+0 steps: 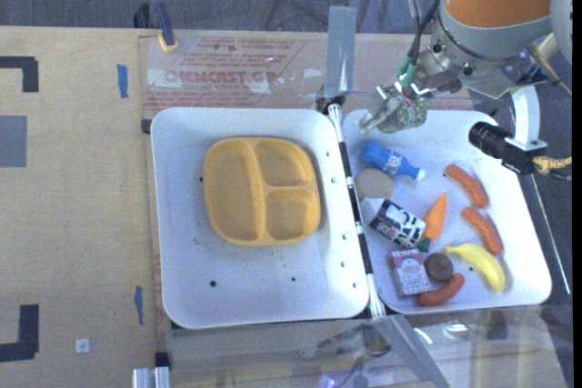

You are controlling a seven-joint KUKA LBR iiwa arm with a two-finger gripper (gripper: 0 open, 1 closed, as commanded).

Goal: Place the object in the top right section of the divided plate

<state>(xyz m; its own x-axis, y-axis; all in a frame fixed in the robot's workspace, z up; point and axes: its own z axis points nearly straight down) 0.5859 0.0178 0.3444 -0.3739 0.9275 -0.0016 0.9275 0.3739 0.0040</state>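
A yellow divided plate [264,191] lies in the left bin [182,286]. It has one large section on the left and two smaller ones on the right; the top right section [289,164] holds nothing. My gripper [397,112] hangs over the far left corner of the right bin [527,286], just right of the divider between the bins. A small greenish object [414,112] shows between its fingers, and the gripper looks shut on it. The object is too small to identify.
In the right bin lie a blue bottle [391,161], a beige disc [373,186], a black-and-white packet [398,223], a carrot [436,215], two orange sausages [466,184], a banana [480,265], a brown ball [439,266] and a pink packet [409,273].
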